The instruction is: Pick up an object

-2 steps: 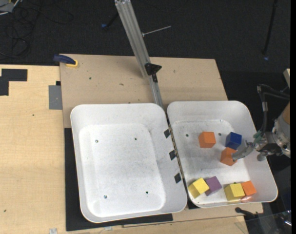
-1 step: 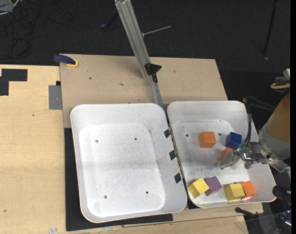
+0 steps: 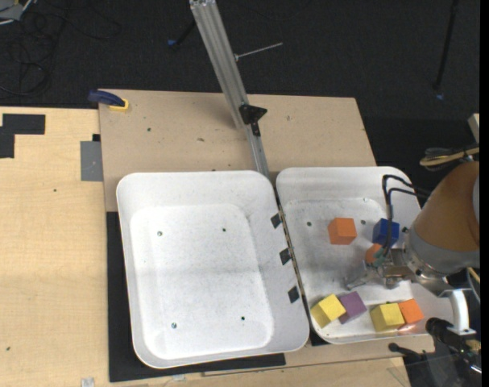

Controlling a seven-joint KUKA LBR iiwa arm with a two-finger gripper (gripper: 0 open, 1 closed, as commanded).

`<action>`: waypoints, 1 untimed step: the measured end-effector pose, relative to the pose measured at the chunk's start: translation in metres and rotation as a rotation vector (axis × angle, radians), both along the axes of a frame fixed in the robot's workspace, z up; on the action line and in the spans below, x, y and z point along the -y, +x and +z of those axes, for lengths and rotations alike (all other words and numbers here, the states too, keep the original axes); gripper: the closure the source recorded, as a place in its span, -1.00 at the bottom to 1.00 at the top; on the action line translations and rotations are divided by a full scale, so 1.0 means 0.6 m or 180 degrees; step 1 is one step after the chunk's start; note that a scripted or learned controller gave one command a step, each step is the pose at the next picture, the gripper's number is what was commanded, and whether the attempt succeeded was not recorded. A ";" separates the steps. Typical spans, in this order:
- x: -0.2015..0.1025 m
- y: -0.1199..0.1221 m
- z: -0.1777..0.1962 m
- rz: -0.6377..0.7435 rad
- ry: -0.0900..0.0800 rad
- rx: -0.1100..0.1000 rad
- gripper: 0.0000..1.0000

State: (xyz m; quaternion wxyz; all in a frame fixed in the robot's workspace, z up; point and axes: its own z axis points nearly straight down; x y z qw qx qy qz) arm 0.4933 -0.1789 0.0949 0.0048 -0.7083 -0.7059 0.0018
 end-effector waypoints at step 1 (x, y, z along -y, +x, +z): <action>0.004 0.001 0.022 -0.0023 -0.0007 0.0014 1.00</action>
